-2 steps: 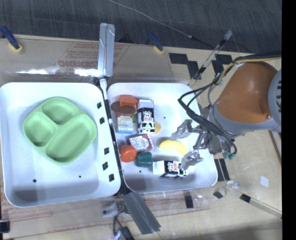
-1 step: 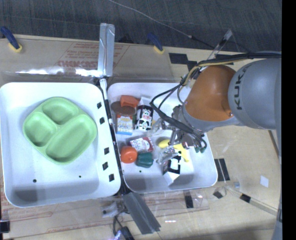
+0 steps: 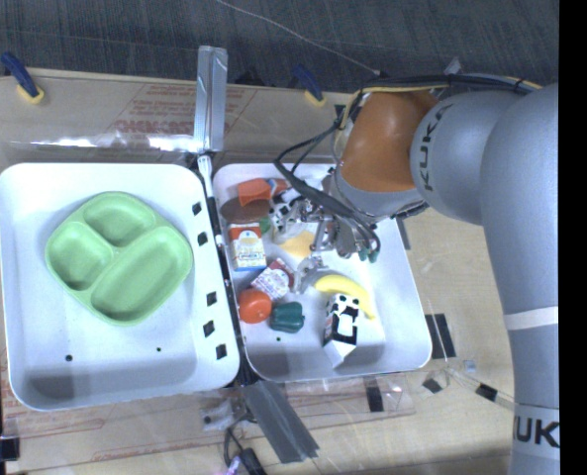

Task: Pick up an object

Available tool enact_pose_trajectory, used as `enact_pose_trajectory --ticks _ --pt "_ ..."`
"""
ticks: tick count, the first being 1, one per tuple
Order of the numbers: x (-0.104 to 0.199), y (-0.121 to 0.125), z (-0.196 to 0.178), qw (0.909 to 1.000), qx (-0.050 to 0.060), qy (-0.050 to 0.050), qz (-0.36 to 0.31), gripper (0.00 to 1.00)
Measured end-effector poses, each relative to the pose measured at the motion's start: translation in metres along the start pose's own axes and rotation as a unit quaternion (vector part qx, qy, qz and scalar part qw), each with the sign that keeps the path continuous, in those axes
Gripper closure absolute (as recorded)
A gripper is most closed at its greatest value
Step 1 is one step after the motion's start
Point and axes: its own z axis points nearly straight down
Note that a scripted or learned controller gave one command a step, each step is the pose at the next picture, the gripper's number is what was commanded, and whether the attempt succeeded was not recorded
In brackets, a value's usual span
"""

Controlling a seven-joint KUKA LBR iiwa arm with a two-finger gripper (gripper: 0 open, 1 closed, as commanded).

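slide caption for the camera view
KUKA arm's gripper lowered among toy foods in the right bin; green divided plate in the left bin.

"KUKA" lettering on arm (image 3: 471,166); partial "KU" near its base.

Arm (image 3: 491,156): grey, with an orange band (image 3: 382,146) above the wrist.
Bins (image 3: 36,364): white, both.
Divided plate (image 3: 120,255): pale green.
Banana (image 3: 344,290): yellow.
Carton (image 3: 342,327): white, patched with black like a cow.
Small box (image 3: 246,246): orange and white label.
Round item (image 3: 254,308): orange-red.
Item beside it (image 3: 287,316): dark green.
Bench (image 3: 451,424): tan.
Clips (image 3: 21,75): blue.
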Motion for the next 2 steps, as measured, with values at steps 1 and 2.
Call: enact_pose_trajectory --ticks 1,2 --pt "0.077 0.043 0.005 0.9997 0.001 -0.023 -0.006 0.0" --pt "0.018 -0.014 -0.073 0.9972 0.003 -0.025 -0.071 0.0"
